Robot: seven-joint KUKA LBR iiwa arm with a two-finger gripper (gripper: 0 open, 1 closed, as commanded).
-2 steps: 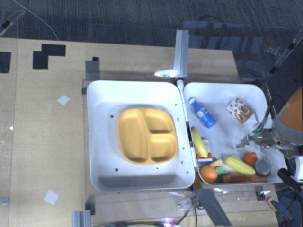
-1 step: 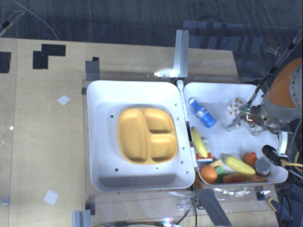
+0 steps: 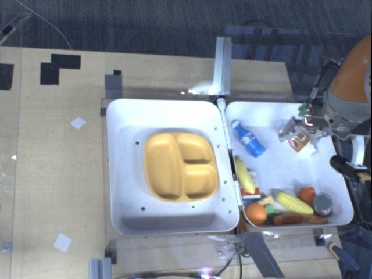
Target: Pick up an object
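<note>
Two white bins sit side by side on the table (image 3: 52, 173), and most of the job looks to be ahead or just at its turning point. The left bin (image 3: 116, 156) carries a yellow divided tray (image 3: 180, 166) and nothing from the other side has gone anywhere. The right bin (image 3: 331, 173) has the clutter: a blue bottle (image 3: 248, 139) near its upper left, a banana (image 3: 245, 176) along the left wall, and along the lower edge an orange (image 3: 256, 214), a corn cob (image 3: 295, 203), a tomato (image 3: 306, 194) and a small grey can (image 3: 322, 204), all lying loose. The arm comes in from the right of the frame, and its gripper (image 3: 302, 129) hangs in the upper right part of that bin, right at a small brown-and-white packet (image 3: 299, 141). The packet seems to sit just under or between the fingers, but from here I cannot tell whether they are spread, closed or gripping it. I'd judge the reach as made and the object chosen; a firm grasp and a lift clear of the bin remain to be shown.
</note>
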